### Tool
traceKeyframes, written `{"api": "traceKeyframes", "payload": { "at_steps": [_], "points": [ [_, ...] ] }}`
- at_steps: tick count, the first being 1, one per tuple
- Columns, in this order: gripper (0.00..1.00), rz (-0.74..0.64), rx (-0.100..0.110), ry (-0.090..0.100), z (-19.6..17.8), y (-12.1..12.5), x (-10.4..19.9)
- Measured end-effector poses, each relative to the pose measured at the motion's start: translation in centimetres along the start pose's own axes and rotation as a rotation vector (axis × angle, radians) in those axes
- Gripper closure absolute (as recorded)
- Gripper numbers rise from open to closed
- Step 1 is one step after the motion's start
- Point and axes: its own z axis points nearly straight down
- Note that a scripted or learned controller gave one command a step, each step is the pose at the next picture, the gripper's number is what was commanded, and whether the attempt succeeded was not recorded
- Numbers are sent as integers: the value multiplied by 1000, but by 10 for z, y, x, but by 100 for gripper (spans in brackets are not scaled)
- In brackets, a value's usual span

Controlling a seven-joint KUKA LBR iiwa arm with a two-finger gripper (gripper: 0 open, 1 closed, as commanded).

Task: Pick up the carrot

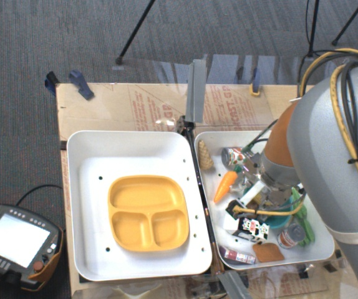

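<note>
Claw (251,185) hanging low in the cluttered right-hand bin (219,143), carrot (224,186) lying just beside it.
Risk: can (234,156) & other bits are crowding close, so claw may be pushing carrot toward the bin wall or catching the wrong item. Carrot is lying slanted on the divider side of claw. Can't tell if claw's spread or closed, as arm (316,154) is blocking it.
</note>
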Motion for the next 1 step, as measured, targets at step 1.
{"api": "traceKeyframes", "payload": {
  "at_steps": [1],
  "points": [
    [100,-8,5,-4,-9,-2,0]
  ]
}}
